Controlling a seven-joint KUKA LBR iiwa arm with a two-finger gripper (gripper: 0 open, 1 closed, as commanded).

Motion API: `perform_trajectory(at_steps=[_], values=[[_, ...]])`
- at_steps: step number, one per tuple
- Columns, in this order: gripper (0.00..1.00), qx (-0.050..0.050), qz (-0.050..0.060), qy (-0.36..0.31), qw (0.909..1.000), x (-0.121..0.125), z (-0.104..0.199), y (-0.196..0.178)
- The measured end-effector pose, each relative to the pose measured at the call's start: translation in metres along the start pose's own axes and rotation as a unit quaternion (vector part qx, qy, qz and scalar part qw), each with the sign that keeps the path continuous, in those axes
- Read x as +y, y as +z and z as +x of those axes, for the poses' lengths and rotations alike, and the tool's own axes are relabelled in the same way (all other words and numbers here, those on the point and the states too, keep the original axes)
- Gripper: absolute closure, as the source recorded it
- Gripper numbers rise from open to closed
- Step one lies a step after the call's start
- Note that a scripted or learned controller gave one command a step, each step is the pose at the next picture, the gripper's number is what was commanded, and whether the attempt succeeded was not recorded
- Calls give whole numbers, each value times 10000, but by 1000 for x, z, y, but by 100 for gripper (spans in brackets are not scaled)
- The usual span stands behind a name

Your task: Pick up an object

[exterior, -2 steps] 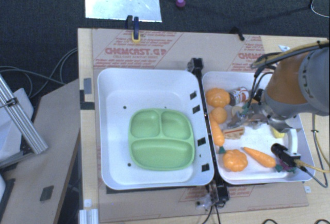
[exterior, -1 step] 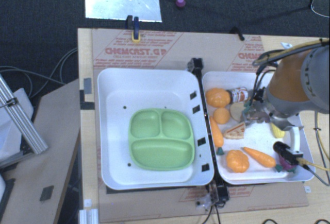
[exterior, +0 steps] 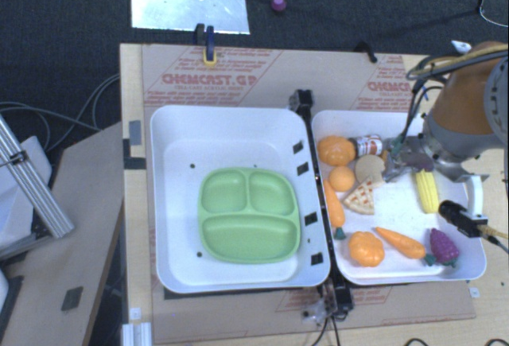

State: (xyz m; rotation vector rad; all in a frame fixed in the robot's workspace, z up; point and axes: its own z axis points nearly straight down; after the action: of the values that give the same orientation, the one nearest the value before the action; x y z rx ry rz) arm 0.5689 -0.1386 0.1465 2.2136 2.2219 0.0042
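Low, gripper (exterior: 395,167) over right bin (exterior: 475,266)

- Gripper (exterior: 395,167): dark grey; the arm (exterior: 469,110) above it is grey with an orange band.
- Corn cob (exterior: 427,190), just beside the gripper: yellow.
- Pizza slice (exterior: 362,198), near the gripper: pale yellow with red spots.
- Two oranges (exterior: 336,150) (exterior: 341,178): orange.
- Carrot (exterior: 401,242): orange with a green tip.
- Grape bunch (exterior: 444,246): purple.
- Divided plate (exterior: 249,214), well apart from the gripper: light green.
- Both bins (exterior: 171,177) (exterior: 469,261): white.
- Bench board (exterior: 262,74): tan with red lettering.
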Motion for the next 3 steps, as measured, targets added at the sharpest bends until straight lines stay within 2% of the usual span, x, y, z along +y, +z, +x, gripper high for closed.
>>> perform_trajectory(at_steps=[1, 2, 3], values=[[100, 3, 0, -5, 10000, -6, 5, -57], [100, 5, 12, -6, 10000, -4, 5, -78], [100, 14, 16, -28, 10000, 14, 45, -76]])
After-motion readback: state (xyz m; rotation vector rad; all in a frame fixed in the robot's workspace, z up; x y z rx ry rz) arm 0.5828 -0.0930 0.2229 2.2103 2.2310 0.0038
